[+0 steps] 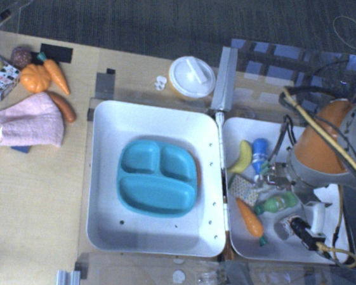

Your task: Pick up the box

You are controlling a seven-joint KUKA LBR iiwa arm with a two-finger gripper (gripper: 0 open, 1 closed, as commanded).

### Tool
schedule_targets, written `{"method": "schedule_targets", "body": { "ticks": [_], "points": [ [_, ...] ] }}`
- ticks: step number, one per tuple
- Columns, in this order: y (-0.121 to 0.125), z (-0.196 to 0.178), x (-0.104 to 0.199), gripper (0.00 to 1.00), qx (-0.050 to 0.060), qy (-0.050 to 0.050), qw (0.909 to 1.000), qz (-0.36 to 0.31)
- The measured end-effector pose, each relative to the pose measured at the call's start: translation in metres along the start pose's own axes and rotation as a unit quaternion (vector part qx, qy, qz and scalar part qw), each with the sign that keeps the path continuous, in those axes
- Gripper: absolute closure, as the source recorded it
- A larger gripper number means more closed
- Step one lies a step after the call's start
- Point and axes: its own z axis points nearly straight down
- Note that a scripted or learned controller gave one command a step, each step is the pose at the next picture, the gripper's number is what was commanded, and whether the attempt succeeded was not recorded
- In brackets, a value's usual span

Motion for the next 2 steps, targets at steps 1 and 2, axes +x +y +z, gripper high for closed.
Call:
{"method": "schedule_targets", "body": {
  "ticks": [1,2],
  "points": [
    [0.0,0.0,0.0,0.0,0.0,0.0,1.0,0.0],
    [0.03,0.014,0.004,0.0,0.008,0.003,0.9964,0.085]
  ]
}}
